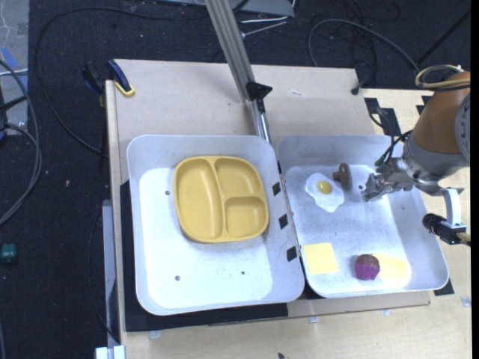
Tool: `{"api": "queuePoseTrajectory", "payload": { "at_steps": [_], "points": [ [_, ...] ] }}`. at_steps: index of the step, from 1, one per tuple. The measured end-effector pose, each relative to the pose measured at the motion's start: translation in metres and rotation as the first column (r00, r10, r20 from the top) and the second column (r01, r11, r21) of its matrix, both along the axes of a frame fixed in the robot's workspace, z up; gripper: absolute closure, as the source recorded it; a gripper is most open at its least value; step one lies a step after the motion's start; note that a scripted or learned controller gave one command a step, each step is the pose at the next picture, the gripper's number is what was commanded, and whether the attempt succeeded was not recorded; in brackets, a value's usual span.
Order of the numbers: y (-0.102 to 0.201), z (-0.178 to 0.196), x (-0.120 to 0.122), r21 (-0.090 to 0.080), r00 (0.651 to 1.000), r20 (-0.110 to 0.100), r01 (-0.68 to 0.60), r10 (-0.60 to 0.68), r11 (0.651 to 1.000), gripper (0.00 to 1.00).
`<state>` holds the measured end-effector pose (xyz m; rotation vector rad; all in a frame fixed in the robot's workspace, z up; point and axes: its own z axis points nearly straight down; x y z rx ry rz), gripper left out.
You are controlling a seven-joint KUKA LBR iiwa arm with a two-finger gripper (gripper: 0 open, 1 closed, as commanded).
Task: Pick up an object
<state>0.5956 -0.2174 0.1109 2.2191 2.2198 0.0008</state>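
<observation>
Arm (441, 129) in from right, over right bin (419, 234). Jaws low near bin's upper middle, tip around (372, 191); too small and blurred to tell whether open or closed, nothing visibly between them. Just left of jaws: brown piece (343, 175), then fried egg (325, 191), egg apart from jaws. Yellow cheese slice (321, 258) and purple object (366, 267) sit near bin's front edge. Left bin (150, 275) carries yellow divided plate (221, 198). Both bins on tabletop (187, 96).

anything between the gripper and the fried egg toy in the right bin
Nothing visible blocks it. The gripper sits just right of the fried egg, with bare bin floor between them; a small brown object stands just above that gap.
</observation>
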Motion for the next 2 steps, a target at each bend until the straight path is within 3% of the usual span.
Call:
{"api": "queuePoseTrajectory", "payload": {
  "at_steps": [2],
  "points": [
    [0.004, 0.099, -0.004, -0.001, 1.000, 0.004, -0.002, 0.002, 1.000, 1.00]
  ]
}}
